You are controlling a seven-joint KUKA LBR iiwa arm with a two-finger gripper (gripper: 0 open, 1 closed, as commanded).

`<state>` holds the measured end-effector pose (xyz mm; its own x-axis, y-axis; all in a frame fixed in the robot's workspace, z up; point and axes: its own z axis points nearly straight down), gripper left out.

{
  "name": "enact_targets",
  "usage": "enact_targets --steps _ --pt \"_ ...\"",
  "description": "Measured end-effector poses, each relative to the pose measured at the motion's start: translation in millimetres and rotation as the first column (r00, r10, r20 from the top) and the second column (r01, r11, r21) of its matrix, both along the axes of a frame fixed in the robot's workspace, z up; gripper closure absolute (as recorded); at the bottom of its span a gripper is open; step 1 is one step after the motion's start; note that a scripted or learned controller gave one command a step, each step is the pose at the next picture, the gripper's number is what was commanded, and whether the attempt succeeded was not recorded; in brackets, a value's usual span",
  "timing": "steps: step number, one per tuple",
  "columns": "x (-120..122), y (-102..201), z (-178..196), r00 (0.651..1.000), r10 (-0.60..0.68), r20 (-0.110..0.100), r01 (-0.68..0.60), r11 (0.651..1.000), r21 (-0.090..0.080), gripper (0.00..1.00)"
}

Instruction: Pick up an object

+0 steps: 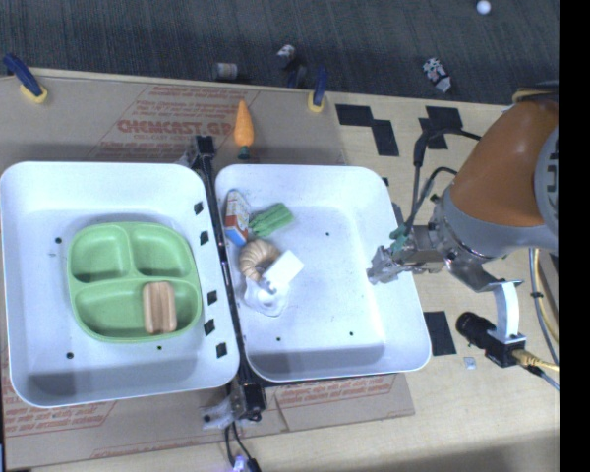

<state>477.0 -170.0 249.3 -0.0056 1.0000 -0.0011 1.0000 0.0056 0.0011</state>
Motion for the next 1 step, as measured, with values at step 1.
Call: enact_targets --steps 1 --pt "88.5 5.6 -33.1 1.0 0.002 -0.004 -0.002 1.0 0.001 1.0"
